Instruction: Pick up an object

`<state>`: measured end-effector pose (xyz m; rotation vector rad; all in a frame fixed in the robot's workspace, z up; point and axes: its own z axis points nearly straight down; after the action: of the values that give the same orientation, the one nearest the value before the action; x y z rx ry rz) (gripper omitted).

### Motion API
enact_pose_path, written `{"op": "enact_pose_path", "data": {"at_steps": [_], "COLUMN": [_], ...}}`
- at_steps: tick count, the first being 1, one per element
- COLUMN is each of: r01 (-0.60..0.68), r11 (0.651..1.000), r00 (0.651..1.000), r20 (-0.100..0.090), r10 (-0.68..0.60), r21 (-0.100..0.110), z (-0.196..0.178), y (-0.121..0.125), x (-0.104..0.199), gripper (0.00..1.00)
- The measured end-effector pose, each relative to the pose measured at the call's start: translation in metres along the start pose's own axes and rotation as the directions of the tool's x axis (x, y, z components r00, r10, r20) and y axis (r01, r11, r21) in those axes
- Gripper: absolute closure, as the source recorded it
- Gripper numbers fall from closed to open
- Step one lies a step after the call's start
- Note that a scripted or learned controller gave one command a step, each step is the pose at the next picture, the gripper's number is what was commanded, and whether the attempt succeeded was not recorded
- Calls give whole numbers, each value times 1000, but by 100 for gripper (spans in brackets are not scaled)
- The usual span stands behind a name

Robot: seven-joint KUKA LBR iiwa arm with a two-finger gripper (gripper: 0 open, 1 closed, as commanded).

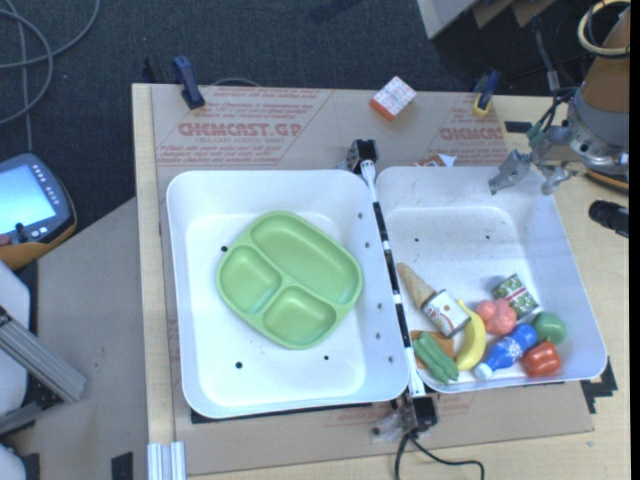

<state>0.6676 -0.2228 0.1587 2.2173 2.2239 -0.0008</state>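
Look well below your claw (527,171): toy foods huddle in the right bin's near corner. A yellow banana (471,339) lies curved beside a small can (445,312), with a red tomato (541,360) and green vegetable (435,357) alongside.

Both white bins (200,208) looked like smooth moulded plastic, slight sheen. Green divided plate (290,278) in the left one: matt plastic, soft highlights on the ridges. Toy food heap (485,333) at the near right: glossy plastic, red and green pieces brightest. Board under the bins (250,128) was brown paper-faced sheet with red print, matt. Gripper (530,168) at the far right seemed bare grey metal, though blurred. Floor (250,28) beyond: dark, rough, carpet-like.
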Motion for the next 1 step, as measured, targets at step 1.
{"op": "enact_pose_path", "data": {"at_steps": [1], "r01": [-2], "r11": [1000], "r00": [1000], "r20": [-13], "r10": [2], "r21": [7], "z": [72], "y": [-74], "x": [4], "gripper": [0]}}
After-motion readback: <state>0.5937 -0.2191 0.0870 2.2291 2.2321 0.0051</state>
